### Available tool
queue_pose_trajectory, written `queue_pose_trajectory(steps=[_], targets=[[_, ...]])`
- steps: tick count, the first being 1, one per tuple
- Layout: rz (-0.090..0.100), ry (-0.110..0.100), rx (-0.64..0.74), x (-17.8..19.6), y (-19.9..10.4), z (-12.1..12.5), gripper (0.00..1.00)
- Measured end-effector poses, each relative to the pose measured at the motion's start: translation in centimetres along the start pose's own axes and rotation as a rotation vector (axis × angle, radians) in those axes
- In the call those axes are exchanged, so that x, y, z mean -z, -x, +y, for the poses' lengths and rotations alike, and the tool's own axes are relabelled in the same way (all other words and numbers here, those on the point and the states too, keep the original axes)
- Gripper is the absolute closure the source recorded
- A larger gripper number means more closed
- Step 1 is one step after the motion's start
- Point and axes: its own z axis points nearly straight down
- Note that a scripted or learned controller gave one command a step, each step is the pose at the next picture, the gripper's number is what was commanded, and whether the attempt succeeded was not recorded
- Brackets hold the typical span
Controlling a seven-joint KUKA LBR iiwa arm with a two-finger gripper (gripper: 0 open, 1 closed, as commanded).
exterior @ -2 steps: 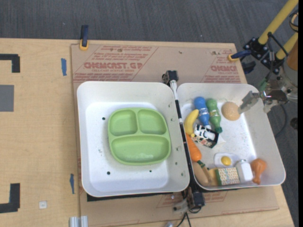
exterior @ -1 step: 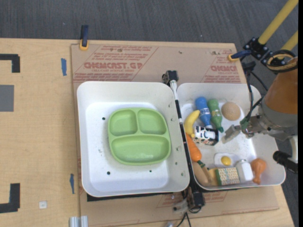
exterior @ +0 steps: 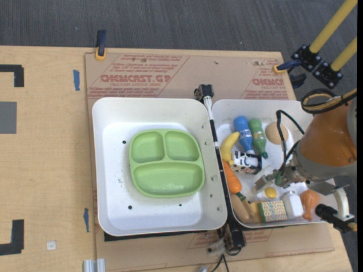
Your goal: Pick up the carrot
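1. Currently the arm (exterior: 329, 143), grey with an orange band, reaches in from 3 o'clock and hangs over the right bin (exterior: 224, 107).
2. Claw (exterior: 278, 177) sits low over the middle of the right bin; whether it is spread or pressed together cannot be told, since the wrist hides most of it and the small parts blur together.
3. Carrot (exterior: 232, 180) lies along the right bin's left wall, at roughly 9 o'clock from the claw and apart from it. Nothing grips it.
4. At 12 o'clock from the carrot, a yellow banana (exterior: 229, 144) leans beside the same wall.
5. Further up the bin: a blue bottle (exterior: 243, 130) and a green bottle (exterior: 258, 136) side by side, with a beige egg-shaped item (exterior: 276, 134) at 3 o'clock from them.
6. Black-and-white toy (exterior: 246, 161) lies between the banana and the claw.
7. Near the bin's bottom edge: a tan bread-like piece (exterior: 242, 209), a green-labelled box (exterior: 274, 210), a small yellow item (exterior: 271, 192) and an orange item (exterior: 310, 202).
8. Left bin (exterior: 108, 152) holds a green divided plate (exterior: 167, 162), lying flat near its centre.
9. Both bins rest on cardboard (exterior: 147, 75) atop the worktop (exterior: 39, 152).
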Motion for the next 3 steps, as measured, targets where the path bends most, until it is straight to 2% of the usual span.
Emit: queue_pose_trajectory(steps=[1,2,3], targets=[[0.005,0.005,-0.001,1.0,-0.2,0.4,1.00],[-0.004,0.001,-0.374,0.1,-1.9,0.5,1.00],[0.009,-0.016,-0.521,9.3,-9.4,2.3,1.00]])
